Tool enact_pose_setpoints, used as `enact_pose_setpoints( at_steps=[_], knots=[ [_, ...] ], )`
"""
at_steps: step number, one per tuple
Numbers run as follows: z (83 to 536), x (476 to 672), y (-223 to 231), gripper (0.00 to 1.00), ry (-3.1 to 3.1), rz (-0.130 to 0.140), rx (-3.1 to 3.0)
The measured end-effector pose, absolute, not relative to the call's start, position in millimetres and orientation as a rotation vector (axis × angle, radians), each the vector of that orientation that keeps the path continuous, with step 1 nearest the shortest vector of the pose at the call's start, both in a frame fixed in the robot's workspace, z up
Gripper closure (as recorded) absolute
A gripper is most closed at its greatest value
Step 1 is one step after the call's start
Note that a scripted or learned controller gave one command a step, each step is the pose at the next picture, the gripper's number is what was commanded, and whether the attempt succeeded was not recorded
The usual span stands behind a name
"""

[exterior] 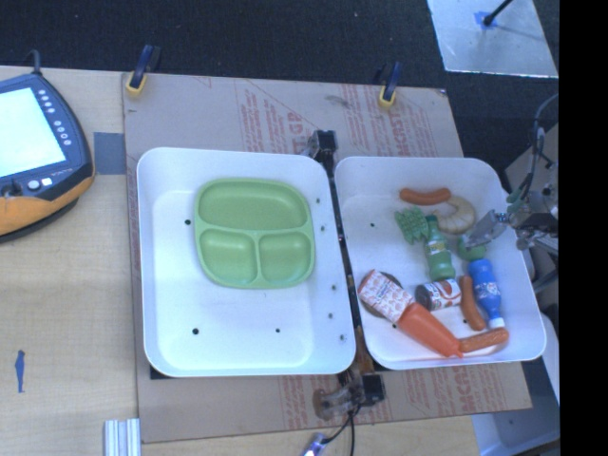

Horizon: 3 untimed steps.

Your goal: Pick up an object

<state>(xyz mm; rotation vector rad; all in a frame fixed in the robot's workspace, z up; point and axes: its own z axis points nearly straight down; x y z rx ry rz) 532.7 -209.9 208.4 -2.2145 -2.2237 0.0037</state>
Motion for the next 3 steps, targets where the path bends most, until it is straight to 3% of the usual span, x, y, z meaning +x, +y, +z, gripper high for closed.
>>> enact_pose_setpoints(
  at_steps=[1, 2, 3],
  knots=[
    [91, 566.8, -160, 0.00, -2.224, 0.005, -2.209],
    [92, 627.1, -115, 0.00, -2.225, 0.003, -2.214],
    [92, 635.2, -107, 0.00, -2.225, 0.002, -2.216]
  ],
)
